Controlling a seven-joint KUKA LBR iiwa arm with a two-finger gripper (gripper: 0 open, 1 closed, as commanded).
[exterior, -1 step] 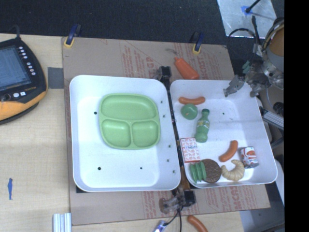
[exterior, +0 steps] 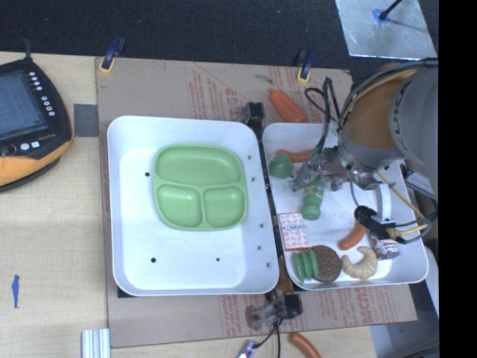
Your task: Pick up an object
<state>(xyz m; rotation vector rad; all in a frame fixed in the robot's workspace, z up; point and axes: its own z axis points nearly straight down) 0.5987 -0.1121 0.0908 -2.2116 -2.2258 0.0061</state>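
**Bin contents with claw over right bin**

Two shallow white bins side by side on brown cardboard sheet (exterior: 223,88), sheet clipped to bench (exterior: 52,237).

Left bin (exterior: 130,267): holds one green divided plate (exterior: 200,186), three compartments, lying flat toward the far half of the bin. Nothing in the compartments.

Right bin (exterior: 414,274): crowded. Near the far-left corner, green rounded piece (exterior: 280,166) with an orange carrot-like piece (exterior: 297,155) touching it. Below these, green bottle (exterior: 312,202), tilted, directly under the claw. Along the left wall, small red-and-white printed packet (exterior: 293,231). At the near edge, green ribbed piece (exterior: 303,265) touching a brown round patty (exterior: 326,263), and just beside them a tan croissant (exterior: 361,263). Orange sausage (exterior: 352,237) lying slantwise toward the middle right, close to black cable end. Small dark wrapped item (exterior: 386,249) beside the croissant, too small to identify.

Claw (exterior: 318,176): positioned low over the far-left part of the right bin, just above the bottle's upper end. Finger spread cannot be told; metal parts overlap and hide the gap. Cannot tell whether the bottle is touched or gripped.

Outside the bins: orange carrot (exterior: 287,106) on the cardboard behind the right bin; another orange item (exterior: 304,344) at the near edge. Teach pendant (exterior: 26,121) on the bench at far left.
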